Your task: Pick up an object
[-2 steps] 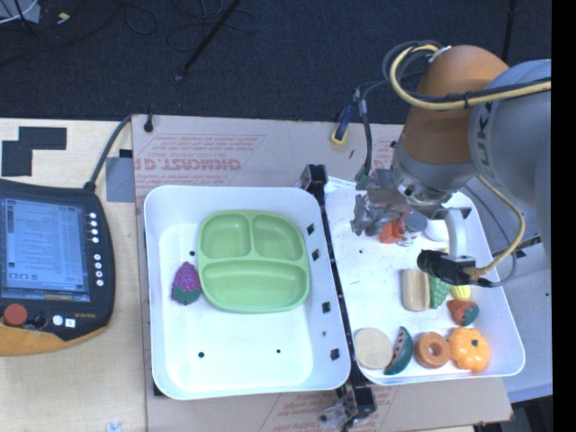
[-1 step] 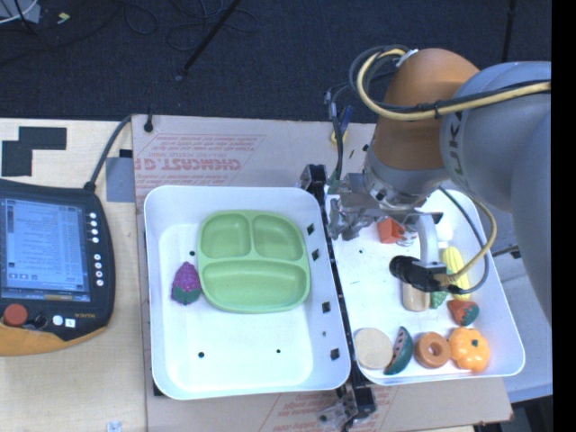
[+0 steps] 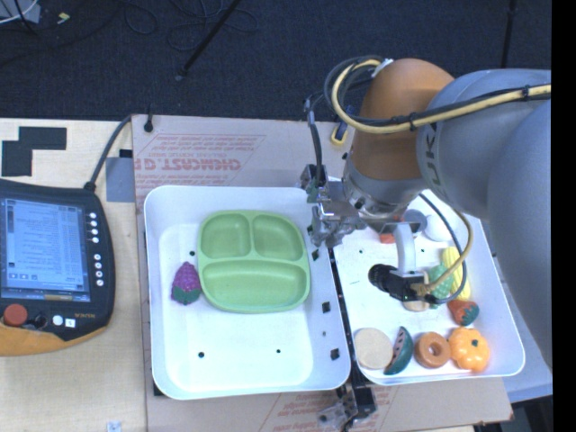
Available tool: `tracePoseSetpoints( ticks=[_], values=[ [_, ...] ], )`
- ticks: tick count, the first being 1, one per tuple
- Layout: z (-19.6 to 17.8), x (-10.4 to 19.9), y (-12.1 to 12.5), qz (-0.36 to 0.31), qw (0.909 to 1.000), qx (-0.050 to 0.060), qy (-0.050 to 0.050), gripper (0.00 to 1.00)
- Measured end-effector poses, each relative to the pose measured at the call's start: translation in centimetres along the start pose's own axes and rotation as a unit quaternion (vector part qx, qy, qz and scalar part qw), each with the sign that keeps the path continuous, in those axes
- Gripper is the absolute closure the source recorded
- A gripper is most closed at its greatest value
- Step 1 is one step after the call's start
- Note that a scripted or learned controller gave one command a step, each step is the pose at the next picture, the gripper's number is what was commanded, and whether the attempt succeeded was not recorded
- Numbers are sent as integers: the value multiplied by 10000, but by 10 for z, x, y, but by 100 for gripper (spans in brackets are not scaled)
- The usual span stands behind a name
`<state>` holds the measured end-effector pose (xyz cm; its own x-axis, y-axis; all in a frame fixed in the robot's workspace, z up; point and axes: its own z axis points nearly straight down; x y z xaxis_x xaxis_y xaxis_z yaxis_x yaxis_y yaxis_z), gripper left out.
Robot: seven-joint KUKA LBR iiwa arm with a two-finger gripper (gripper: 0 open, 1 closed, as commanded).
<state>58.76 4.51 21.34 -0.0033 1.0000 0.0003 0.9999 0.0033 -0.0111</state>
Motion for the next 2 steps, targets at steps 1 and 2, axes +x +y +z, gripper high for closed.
tracePoseSetpoints(
  ticks=[1,2],
  values=[
    [0,-1,3,6,10000,-11,-7,100],
    [-2,0,8,3,10000,-12,-4,100]
  ],
)
